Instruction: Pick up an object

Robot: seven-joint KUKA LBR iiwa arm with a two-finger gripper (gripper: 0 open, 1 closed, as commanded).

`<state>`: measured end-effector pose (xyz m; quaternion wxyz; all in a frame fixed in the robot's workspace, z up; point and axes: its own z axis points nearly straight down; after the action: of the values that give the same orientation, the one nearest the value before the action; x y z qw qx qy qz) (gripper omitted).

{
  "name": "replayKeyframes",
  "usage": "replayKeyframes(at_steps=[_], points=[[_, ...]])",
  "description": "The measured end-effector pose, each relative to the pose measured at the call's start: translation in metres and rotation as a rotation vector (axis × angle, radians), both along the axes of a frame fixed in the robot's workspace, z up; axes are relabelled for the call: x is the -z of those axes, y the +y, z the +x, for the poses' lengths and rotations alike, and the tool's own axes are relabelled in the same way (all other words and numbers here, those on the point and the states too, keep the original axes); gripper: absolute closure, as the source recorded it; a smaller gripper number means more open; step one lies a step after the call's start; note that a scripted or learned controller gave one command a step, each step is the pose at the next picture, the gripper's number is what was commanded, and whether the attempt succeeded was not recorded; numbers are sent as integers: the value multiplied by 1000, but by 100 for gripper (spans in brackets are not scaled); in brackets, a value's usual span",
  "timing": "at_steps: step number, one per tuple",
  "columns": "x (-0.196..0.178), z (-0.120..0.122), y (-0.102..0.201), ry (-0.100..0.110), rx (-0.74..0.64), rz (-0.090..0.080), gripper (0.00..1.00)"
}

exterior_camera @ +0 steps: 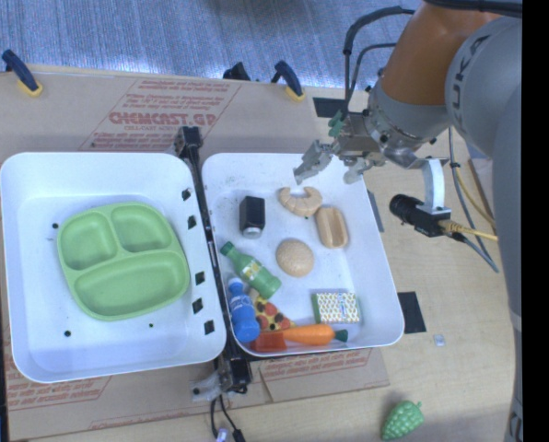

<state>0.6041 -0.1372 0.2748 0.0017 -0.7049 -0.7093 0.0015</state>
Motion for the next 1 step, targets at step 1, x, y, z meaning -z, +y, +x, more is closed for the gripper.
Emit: replayKeyframes(at_steps=[1], points=[[166,54,7,-18,1,-2,0]])
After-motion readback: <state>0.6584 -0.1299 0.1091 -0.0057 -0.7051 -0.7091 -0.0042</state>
